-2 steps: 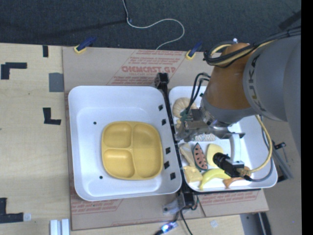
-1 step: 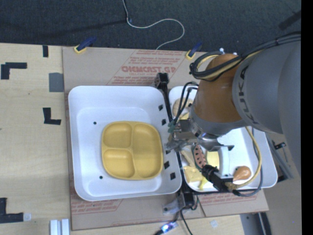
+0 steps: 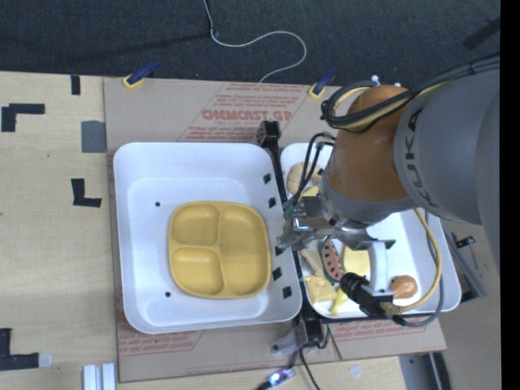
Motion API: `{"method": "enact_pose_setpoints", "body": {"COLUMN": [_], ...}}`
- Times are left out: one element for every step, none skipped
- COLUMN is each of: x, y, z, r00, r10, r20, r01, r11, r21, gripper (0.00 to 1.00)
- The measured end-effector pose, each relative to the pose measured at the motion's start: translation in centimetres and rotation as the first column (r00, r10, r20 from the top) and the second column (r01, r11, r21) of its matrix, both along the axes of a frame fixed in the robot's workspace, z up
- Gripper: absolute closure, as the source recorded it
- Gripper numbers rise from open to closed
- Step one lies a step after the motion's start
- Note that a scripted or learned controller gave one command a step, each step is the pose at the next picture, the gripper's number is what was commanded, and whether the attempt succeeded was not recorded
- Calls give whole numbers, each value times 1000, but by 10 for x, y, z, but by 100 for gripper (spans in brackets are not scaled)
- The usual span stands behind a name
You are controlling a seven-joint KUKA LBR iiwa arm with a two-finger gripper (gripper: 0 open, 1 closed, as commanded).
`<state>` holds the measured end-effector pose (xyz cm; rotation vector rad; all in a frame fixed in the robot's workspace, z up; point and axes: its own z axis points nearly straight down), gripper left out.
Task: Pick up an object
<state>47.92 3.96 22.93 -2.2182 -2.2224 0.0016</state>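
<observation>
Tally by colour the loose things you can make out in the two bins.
Yellow: 3 – divided plate, two pieces
Orange-brown: 1 – round item
Reddish-brown: 1 – strip
Total: 5; the arm hides part of the right bin.

Yellow divided plate (image 3: 219, 249) in a white bin (image 3: 138, 177); grey arm (image 3: 455, 153), orange band (image 3: 370, 149).

A yellow divided plate (image 3: 219, 249) lay in the left white bin (image 3: 134, 169). Both bins sat on a cardboard sheet (image 3: 236, 108). At twelve o'clock, a thin white cable (image 3: 268, 41) looped over dark carpet (image 3: 97, 23). Two small clips, possibly blue, held the sheet's top corners.
</observation>
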Motion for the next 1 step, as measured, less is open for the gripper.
{"method": "enact_pose_setpoints", "body": {"x": [14], "y": [-10], "z": [-6], "r00": [1000], "r10": [-1], "r20": [-1], "r01": [1], "r11": [1000], "r21": [-1], "gripper": [100]}}
